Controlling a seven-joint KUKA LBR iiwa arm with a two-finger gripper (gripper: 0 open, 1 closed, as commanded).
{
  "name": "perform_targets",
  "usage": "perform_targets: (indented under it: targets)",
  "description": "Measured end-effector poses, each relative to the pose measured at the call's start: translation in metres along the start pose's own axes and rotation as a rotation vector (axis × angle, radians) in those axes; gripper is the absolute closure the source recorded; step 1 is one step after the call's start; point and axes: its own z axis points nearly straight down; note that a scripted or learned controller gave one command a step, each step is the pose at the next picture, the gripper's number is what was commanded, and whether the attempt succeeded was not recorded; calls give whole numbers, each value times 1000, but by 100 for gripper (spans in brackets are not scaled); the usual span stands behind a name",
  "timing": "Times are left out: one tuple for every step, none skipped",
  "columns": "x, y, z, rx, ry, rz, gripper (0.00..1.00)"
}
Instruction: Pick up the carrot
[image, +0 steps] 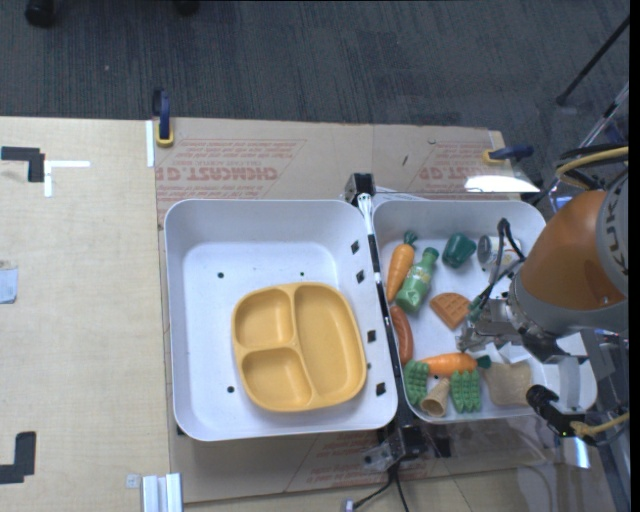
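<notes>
Two carrots lie in the right bin (520, 205). One orange carrot (399, 270) with a green top stands lengthwise near the bin's left wall. A second orange carrot (448, 364) lies crosswise near the front, with leafy green pieces (465, 390) just below it. My gripper (484, 334) hangs just above and to the right of this second carrot, under the orange wrist band (575, 255). The arm's body hides the fingertips, and I see nothing held.
Around the carrots lie a green bottle (418, 280), a dark green pepper (458, 250), a tan waffle piece (451, 308), a red sausage (403, 336), a beige cone (435, 402) and a beige block (508, 384). A yellow divided plate (298, 346) sits in the left bin (200, 250).
</notes>
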Motion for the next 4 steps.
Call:
perform_targets:
  targets:
    - [0, 0, 0, 1, 0, -1, 0]
    - [15, -8, 16, 19, 1, 87, 0]
    - [26, 68, 18, 25, -3, 212, 0]
    - [-3, 11, 17, 26, -3, 371, 0]
